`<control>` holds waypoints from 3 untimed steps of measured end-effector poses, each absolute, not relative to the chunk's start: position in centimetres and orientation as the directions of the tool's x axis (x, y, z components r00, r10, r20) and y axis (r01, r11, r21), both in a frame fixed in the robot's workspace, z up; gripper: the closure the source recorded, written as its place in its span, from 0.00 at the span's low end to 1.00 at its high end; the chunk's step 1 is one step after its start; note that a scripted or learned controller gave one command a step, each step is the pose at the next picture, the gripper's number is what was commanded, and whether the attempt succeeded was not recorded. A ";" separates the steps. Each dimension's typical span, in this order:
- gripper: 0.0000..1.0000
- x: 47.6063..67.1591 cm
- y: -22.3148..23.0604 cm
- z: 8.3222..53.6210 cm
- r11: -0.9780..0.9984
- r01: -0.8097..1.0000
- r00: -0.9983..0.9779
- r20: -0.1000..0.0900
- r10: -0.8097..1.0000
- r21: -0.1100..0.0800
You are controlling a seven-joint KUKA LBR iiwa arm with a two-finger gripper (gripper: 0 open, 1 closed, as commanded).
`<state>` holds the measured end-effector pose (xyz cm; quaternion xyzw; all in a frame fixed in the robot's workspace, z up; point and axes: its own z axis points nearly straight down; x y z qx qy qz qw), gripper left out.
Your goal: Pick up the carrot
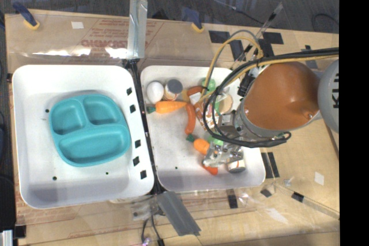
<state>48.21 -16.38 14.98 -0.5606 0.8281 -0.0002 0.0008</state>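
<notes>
The carrot (168, 106), orange with a green stub at its left end, lies on its side in the upper left part of the right bin (173, 173). My gripper (223, 159) hangs low over that bin's lower right corner, under the orange wrist band, well to the right of the carrot and nearer the front. Two small orange pieces lie close to it: one (200, 146) just to its upper left, another (210, 169) at its lower left edge. I cannot make out whether either piece is between its tips.
A white egg (154, 90) and a small round can (173, 88) sit just behind the carrot. A long orange-red item (189, 119) lies to the carrot's right. Cables loop over the bin's back right. The left bin (29, 181) holds a teal divided plate (89, 128).
</notes>
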 end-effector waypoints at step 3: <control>1.00 48.8 -21.0 40.3 0.239 -0.971 -0.239 0.004 -0.971 -0.010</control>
